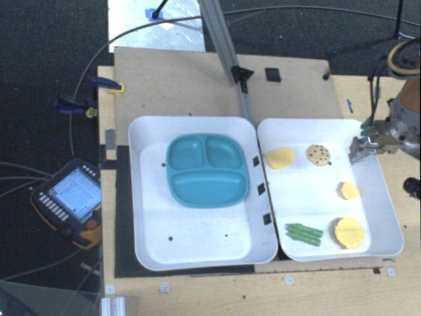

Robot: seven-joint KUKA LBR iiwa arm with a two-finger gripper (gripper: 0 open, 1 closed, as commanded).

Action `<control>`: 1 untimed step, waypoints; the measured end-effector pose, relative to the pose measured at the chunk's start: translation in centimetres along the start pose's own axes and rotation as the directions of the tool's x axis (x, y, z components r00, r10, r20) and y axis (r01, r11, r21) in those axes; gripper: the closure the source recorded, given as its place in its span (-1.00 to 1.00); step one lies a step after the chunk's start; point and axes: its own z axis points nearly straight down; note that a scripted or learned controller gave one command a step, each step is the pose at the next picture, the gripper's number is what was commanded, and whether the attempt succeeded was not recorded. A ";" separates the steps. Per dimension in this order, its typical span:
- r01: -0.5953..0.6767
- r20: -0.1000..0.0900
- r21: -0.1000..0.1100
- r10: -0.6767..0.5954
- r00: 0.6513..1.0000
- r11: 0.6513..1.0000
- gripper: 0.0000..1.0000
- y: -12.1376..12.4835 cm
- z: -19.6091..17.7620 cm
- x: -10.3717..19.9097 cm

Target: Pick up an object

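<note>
Left of the gripper (358,149), well apart: cookie (318,155); arm low over the right bin (388,206) rim, finger state unreadable.

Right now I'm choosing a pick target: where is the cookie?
The cookie lies in the right bin, near its far edge, between the yellow piece on its left and the gripper on its right.

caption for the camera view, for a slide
Tool at the right bin's far edge, above five toy foods; blue divided plate in the left bin.
</note>
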 end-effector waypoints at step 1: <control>0.001 0.000 0.001 -0.001 1.000 1.000 1.00 0.2 -5.2 0.0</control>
